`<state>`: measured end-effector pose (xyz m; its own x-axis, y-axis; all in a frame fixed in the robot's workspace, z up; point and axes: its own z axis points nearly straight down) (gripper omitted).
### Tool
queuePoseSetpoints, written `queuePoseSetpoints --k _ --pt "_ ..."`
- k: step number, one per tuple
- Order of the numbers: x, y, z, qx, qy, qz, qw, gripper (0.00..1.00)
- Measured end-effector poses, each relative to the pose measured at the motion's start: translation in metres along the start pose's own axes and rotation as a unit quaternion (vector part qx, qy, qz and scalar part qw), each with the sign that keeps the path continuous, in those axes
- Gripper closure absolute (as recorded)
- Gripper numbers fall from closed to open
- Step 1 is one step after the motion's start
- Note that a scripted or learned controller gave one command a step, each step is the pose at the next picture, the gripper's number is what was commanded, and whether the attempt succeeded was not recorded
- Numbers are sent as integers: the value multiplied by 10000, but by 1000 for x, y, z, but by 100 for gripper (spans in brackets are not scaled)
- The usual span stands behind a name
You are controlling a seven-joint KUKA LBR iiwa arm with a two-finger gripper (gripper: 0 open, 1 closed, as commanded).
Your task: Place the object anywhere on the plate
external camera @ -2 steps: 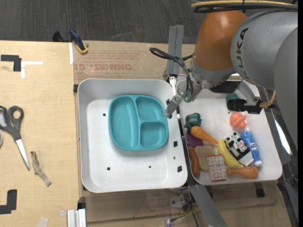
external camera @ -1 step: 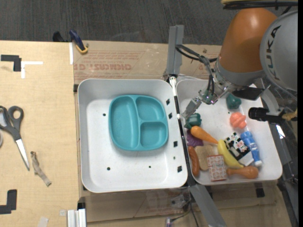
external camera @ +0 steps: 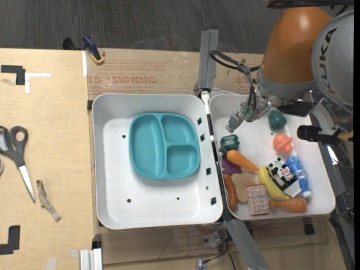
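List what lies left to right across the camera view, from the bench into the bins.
Scissors → teal divided plate → toy carrot → banana → blue and white bottle.

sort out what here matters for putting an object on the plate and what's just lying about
For the job: teal plate in the left bin; toy food in the right bin, such as the carrot and banana; gripper.

Lying about: scissors, blue clamp.

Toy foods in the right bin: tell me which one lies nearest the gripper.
The dark green toy by the divider, at the top of the pile. It lies just below the gripper; the carrot lies lower.
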<state>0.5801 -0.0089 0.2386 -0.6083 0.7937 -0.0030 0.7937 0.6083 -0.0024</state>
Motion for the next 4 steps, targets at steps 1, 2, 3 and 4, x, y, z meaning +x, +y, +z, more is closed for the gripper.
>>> queuePoseSetpoints --k 1,2,3,4 --pt "14 88 48 -9 11 -322 9995 100" --pt "-43 30 42 -12 3 -573 9984 100" --pt "-34 -70 -134 -15 0 -697 9976 100" --pt "-106 -77 -217 -21 -10 -1900 9818 100"
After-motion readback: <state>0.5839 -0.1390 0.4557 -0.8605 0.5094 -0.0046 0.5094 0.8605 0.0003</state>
